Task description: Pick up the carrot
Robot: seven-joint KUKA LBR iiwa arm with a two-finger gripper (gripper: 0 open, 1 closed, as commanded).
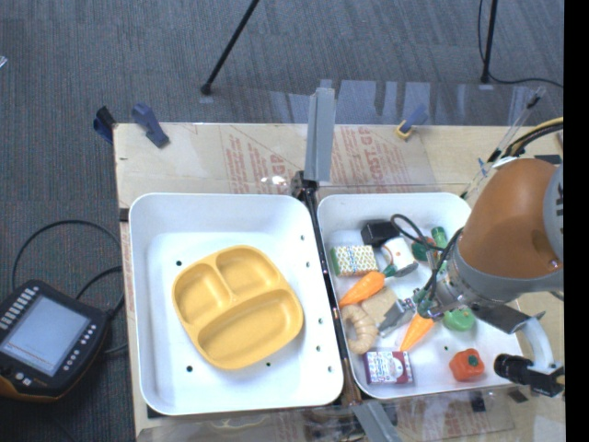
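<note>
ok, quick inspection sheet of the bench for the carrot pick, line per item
Surface: two white bins side by side; left bin holds a yellow divided plate.
Job's things: two carrot-like pieces in the right bin, one mid-bin, one by the gripper.
Clutter: ginger-shaped piece, small packet, red-orange vegetable, checkered block.
Gripper: low over the right bin; finger state unclear.
Cables: black cord in right bin.
Surroundings: pendant on floor, stand legs.
</note>
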